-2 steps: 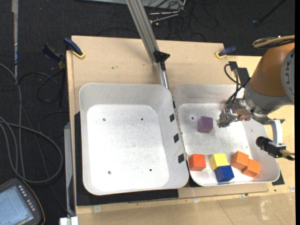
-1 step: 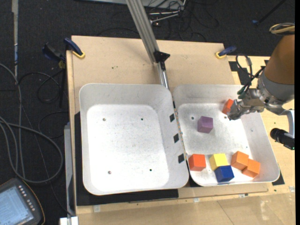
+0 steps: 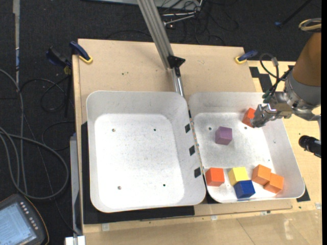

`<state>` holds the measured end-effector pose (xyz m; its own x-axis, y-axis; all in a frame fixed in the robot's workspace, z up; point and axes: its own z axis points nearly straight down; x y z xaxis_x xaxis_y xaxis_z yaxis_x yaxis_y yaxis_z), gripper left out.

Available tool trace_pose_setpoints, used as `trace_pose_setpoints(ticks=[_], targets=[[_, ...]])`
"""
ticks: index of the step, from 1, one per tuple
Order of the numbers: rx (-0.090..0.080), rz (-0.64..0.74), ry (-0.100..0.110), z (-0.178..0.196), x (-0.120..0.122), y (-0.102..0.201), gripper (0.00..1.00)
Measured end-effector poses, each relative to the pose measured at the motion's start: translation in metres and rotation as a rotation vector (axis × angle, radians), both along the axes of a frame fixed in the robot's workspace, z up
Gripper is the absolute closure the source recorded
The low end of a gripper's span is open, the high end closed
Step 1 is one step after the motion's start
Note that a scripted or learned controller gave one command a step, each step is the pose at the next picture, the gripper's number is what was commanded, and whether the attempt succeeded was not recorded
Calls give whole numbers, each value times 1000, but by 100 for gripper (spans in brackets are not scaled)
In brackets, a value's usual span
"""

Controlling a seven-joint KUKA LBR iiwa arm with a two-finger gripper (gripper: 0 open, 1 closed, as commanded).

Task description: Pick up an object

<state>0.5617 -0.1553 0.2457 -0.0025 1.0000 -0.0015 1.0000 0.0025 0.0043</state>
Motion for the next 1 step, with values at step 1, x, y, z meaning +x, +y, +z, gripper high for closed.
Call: trace_pose_setpoints(ticks=[1], targets=[[3, 5, 5, -13, 15, 53, 100]])
